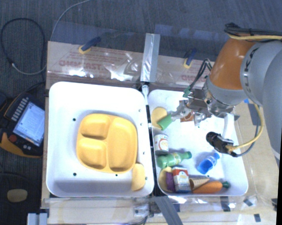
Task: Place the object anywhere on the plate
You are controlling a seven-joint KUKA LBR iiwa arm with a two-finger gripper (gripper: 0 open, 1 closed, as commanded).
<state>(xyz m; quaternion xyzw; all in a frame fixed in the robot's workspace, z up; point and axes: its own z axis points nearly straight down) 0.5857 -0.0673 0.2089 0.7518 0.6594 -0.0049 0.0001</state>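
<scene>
At the near edge of the right bin (241, 186) lies a cluster of toy food: a carrot (208, 187) with a green tip, a small red-and-white carton (180, 179) just beside it, and a yellow bowl-like piece (164, 179) under them. Just behind these a green bottle (173, 158) lies on its side, and a small jar with a red label (161, 143) stands near the wall between the bins. A blue bottle (207, 163) lies apart, toward the right side of the bin.

The left bin (63, 128) holds the yellow plate (107, 142), divided into three compartments, with a pale yellow piece (138, 176) touching its near right corner.

The grey arm with its orange band (233, 63) reaches in from the right over the far part of the right bin. The gripper (191, 114) hangs low there, just beside a green object (165, 121) that rests against a round yellow piece (158, 114). Whether the fingers are apart or closed cannot be made out, and nothing is visibly held between them.
</scene>
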